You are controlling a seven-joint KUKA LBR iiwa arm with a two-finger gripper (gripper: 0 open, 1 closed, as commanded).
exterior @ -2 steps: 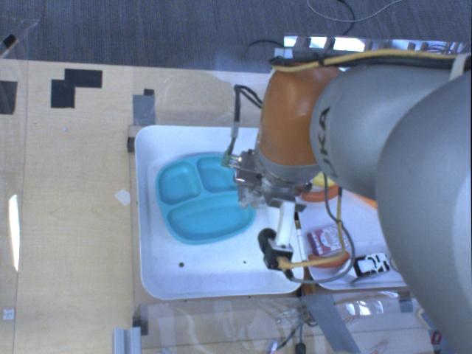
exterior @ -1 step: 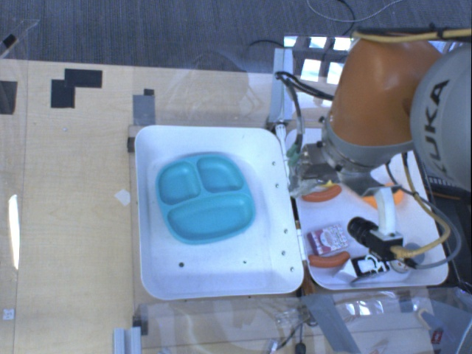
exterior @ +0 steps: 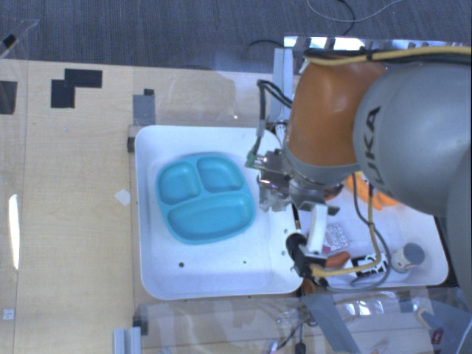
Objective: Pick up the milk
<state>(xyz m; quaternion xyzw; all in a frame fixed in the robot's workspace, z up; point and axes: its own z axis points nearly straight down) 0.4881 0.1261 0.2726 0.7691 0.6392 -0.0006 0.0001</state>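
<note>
Milk: best candidate is a white carton-like item with red print (exterior: 336, 236) lying in the right bin (exterior: 431, 275), just on the near side of the wrist and partly covered by it; identity is not certain. Arm (exterior: 398, 124) reaches in from the right and hides most of that bin. Hand (exterior: 274, 184) sits low over the divide between the two bins, near the right rim of the left bin (exterior: 147, 220); whether it is spread or pressed together cannot be told, and nothing can be seen gripped. Blue divided plate (exterior: 206, 199) lies flat in the left bin. An orange item (exterior: 366, 192) and a small round greyish item (exterior: 410, 255) lie in the right bin. Black tape patches (exterior: 74, 87) mark the surface (exterior: 66, 212) far left.
</note>
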